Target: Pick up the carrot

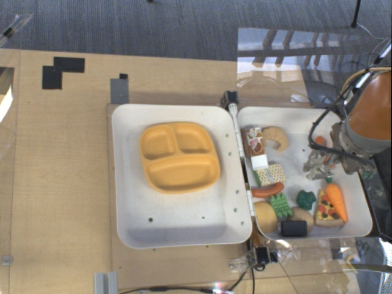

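One carrot (336, 201) lying near right bin (361, 225) front right corner, gripper (318, 166) just above it; cannot tell claw state.

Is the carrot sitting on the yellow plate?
No, the carrot lies in the right bin beside the pizza slice, while the yellow plate sits in the left bin.
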`<state>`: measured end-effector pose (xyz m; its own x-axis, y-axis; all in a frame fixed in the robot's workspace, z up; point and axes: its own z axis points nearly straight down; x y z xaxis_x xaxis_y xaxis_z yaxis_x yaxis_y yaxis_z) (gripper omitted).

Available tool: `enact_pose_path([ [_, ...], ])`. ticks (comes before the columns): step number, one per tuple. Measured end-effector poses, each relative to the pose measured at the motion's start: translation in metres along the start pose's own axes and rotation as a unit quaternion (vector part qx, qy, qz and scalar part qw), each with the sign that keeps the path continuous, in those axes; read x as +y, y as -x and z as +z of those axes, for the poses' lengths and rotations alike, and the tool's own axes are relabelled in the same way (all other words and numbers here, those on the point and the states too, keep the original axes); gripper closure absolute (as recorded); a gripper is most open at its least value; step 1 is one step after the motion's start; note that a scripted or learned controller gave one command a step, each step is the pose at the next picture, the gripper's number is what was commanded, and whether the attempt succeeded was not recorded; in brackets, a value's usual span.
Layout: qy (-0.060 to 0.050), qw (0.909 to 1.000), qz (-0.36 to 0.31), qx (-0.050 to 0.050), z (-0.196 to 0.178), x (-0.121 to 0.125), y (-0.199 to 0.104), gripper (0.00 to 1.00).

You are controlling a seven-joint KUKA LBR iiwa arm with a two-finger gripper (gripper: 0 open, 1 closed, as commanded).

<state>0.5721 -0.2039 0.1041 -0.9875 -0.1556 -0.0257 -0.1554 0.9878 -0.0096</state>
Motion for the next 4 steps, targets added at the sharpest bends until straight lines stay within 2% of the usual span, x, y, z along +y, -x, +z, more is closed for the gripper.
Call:
enact_pose_path([
  [1,0.000,1.0000,0.000,0.001,0.001,0.000,0.000,0.00],
  [2,0.002,0.9994,-0.033,0.004,0.013,0.005,-0.041,0.00],
  [3,0.003,0.9996,0.029,0.004,0.017,-0.007,0.056,0.00],
  [4,0.003,1.0000,0.006,0.007,0.015,-0.003,0.007,0.00],
])
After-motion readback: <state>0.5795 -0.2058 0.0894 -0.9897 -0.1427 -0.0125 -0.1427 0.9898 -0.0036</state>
